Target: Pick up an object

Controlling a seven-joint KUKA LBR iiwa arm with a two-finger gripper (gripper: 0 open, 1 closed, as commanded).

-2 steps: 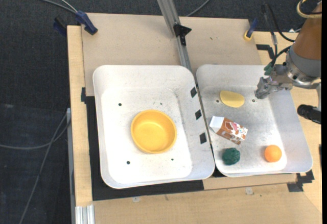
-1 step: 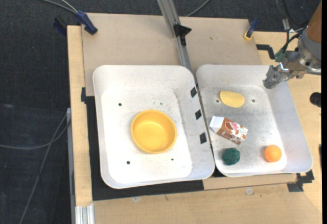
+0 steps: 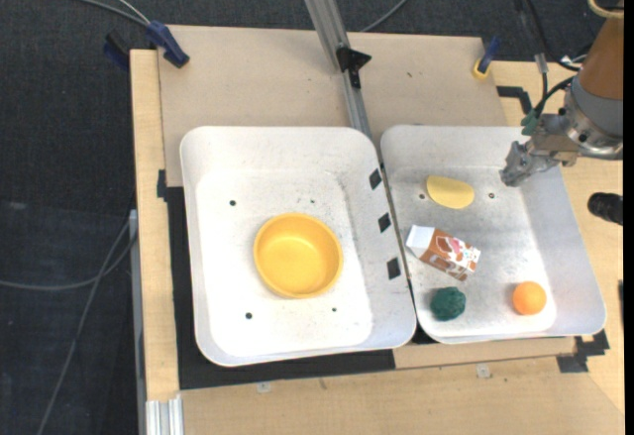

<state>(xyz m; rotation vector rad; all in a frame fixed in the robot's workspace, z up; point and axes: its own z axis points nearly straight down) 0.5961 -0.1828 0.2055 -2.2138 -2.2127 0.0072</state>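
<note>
The right bin (image 3: 565, 225) holds a pale yellow oval piece (image 3: 450, 192), a small red-and-white carton (image 3: 445, 253) lying on its side, a dark green ball (image 3: 448, 303) and an orange ball (image 3: 529, 298). My gripper (image 3: 516, 168) hangs over the bin's upper right part, to the right of the yellow oval piece and apart from it. Nothing shows between its fingers. The left bin (image 3: 213, 215) holds a yellow bowl (image 3: 297, 255) near its middle.
A slanted metal rail (image 3: 327, 17) runs from the top of the view down to the gap between the bins. The bins rest on a tan board (image 3: 258, 76). Cables cross the dark floor at the upper left and top.
</note>
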